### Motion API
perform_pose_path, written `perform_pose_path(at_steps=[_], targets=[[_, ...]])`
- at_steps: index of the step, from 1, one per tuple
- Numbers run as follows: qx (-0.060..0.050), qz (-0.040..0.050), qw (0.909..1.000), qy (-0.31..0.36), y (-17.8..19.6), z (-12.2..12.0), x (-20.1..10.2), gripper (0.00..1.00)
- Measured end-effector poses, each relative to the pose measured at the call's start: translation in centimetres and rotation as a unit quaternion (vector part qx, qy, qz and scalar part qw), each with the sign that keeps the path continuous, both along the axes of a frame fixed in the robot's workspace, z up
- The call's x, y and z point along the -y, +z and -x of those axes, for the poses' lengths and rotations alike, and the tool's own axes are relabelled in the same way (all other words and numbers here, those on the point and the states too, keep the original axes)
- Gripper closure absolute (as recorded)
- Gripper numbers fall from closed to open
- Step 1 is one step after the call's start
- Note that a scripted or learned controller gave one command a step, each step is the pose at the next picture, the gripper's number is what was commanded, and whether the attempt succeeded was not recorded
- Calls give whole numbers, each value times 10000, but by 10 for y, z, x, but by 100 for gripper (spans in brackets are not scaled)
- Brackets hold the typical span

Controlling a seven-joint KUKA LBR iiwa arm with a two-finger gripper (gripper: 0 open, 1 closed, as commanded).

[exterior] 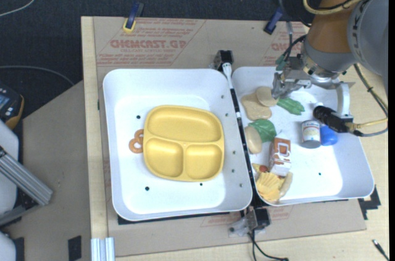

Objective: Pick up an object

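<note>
Tan cookie-like disc (266,95) lay flat in right bin (345,182), just left of and under gripper (281,85); likely the thing to grab. Looked small, light, stiff, prob plastic toy food. Smooth top, so maybe slippery. Best grabbed across its thin edges, not top.

Touching it on side away from gripper: another tan piece (254,109), a bit bigger. Could get in the way of one finger.

Green leaf-shaped toy (290,106) lay just under gripper, toward front. Thin, maybe bendy; hard to pinch flat.

Gripper sat low over back-left part of right bin. Couldn't tell if open or shut, or if holding anything; too small & dark.

Further front of gripper: round green piece (264,129), pale potato-like lump (253,139), red-white box (281,155), yellow fries-like toy (271,184). To gripper's right-front: small can (310,132) by blue thing (329,136). Can looked round, prob rolls.

Far left of gripper: left bin (117,130) w/ yellow split tray (183,142) & small orange pretzel (136,142) touching tray edge.
</note>
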State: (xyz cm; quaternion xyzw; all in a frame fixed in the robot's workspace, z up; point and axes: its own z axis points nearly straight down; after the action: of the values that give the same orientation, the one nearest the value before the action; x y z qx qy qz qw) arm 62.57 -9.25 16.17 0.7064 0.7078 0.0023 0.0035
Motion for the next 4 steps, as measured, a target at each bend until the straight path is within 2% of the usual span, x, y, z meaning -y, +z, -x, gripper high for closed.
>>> perform_pose_path(at_steps=[1, 2, 3, 4], targets=[[4, 2, 10000, -4, 64, 1, 3, 100], [-20, -2, 10000, -4, 63, 0, 3, 100], [-14, -6, 10000, 10, 70, -20, -24, 100], [-45, -9, 10000, -5, 73, -13, -27, 100]])
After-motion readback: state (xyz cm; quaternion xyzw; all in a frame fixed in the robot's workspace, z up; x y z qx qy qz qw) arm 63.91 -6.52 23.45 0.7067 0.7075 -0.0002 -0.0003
